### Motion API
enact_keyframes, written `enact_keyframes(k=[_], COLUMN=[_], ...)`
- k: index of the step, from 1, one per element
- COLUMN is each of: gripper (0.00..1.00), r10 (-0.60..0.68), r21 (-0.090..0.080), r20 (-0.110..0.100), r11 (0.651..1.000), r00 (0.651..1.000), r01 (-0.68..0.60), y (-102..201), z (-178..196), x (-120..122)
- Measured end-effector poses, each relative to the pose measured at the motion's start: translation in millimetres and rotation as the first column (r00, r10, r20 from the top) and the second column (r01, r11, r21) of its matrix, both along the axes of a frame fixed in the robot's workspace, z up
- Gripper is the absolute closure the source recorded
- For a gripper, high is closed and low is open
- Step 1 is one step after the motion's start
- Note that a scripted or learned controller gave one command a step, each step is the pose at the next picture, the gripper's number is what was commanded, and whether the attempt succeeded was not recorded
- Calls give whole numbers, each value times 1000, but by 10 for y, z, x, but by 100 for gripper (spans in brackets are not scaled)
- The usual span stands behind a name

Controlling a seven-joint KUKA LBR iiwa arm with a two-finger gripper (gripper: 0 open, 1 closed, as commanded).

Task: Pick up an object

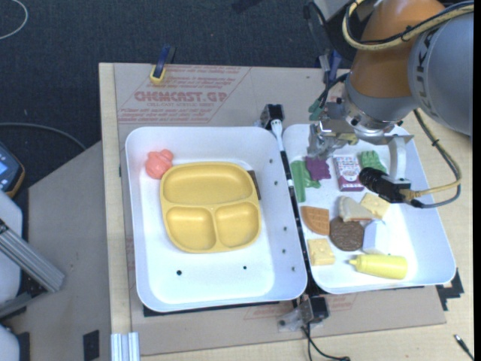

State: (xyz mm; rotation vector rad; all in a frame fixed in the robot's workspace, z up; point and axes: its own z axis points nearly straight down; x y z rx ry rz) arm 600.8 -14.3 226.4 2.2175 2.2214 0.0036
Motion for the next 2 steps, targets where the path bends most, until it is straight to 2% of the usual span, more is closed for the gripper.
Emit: enact_keyframes(k=[1, 2], gripper=[100, 100], r10=[-3, -2], r21=[1, 2], r20=[-8, -7], r11=[1000, 1000], r00=[1000, 1000], r01=[3, 2], y=[-56, -28], z=[-118, -91], x=[-124, -172])
